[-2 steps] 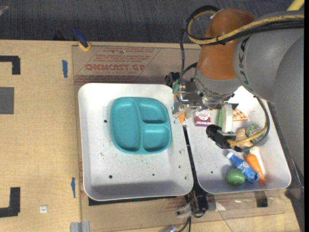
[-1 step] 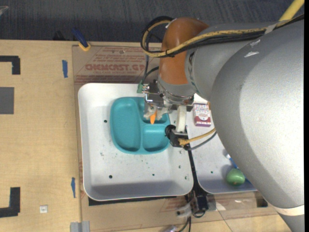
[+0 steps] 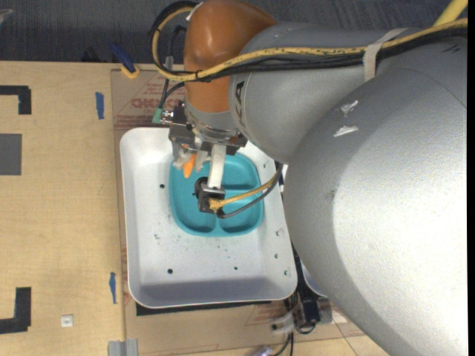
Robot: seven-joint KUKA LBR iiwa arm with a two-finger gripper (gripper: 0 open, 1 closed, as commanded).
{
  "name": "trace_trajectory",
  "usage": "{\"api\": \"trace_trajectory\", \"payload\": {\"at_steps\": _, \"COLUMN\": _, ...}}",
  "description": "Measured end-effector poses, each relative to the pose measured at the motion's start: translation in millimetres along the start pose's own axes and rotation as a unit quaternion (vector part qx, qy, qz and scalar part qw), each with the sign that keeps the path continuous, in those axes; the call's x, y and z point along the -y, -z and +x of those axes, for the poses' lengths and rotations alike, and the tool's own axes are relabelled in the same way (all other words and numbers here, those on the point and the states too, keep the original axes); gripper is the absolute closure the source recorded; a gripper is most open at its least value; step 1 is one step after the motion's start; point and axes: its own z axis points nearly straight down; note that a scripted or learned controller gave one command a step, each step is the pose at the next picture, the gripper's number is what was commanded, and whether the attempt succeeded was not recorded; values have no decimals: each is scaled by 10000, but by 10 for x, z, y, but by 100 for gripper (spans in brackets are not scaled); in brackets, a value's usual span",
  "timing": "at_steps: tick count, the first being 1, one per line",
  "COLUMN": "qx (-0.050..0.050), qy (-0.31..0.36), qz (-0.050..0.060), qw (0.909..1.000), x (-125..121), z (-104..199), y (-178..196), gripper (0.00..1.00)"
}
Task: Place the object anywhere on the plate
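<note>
Arm (image 3: 386,162): grey and bulky, it covers the right half of the view and reaches in towards the left.
Orange band (image 3: 215,43): sits above the wrist at the top centre, with yellow and black cables looped around it.
Gripper (image 3: 189,154): points down over the upper left part of the plate.
Grip: I cannot tell whether it is open or closed.
Orange object (image 3: 188,167): a small piece right below the gripper, over the plate's upper left part; I cannot tell whether it is held or resting there.
Plate (image 3: 245,180): teal with rounded corners and a ridge that divides it, lying in the upper middle of the bin.
Bin (image 3: 148,236): shallow and white, with dark specks on its floor.
Bench (image 3: 59,199): tan, with black corner marks (image 3: 22,99) and strips of blue tape (image 3: 99,104) to the bin's left.
</note>
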Motion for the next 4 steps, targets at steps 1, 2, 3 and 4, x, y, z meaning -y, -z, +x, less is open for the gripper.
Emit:
{"api": "trace_trajectory", "payload": {"at_steps": 1, "qx": 39, "qy": -17, "qz": 0, "qw": 10000, "x": -16, "z": -34, "y": 81, "gripper": 100}}
{"api": "trace_trajectory", "payload": {"at_steps": 2, "qx": 46, "qy": 4, "qz": -8, "qw": 10000, "x": -15, "z": -16, "y": 180, "gripper": 100}}
{"api": "trace_trajectory", "payload": {"at_steps": 3, "qx": 36, "qy": 1111, "qz": 29, "qw": 9938, "x": -121, "z": -64, "y": -50, "gripper": 100}}
{"api": "trace_trajectory", "payload": {"at_steps": 4, "qx": 11, "qy": -591, "qz": -32, "qw": 9982, "x": -543, "z": -111, "y": 1175, "gripper": 100}}
